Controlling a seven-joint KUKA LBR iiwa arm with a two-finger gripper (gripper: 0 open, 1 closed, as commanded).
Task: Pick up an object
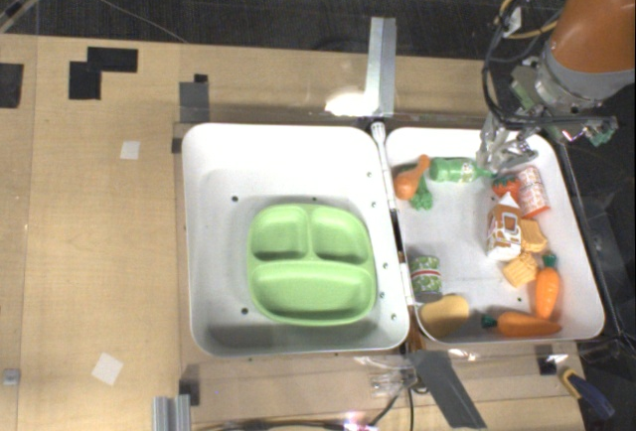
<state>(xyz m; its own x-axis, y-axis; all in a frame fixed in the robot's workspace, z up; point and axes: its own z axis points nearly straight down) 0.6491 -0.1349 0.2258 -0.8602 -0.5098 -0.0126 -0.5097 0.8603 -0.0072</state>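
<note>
Two white bins sit side by side. The left bin (209, 220) holds a green divided tray (311, 263) at its middle, with bare floor all around it. The right bin (459, 220) is open in its centre, with toy food ringing its walls: two carrots (546, 292) at the near right corner, a bread roll (444, 312) near left, a green bottle (449, 170) along the far edge. The gripper (503, 159) hangs over the far right corner beside a red can (530, 189); whether it is parted or closed cannot be told.
</note>
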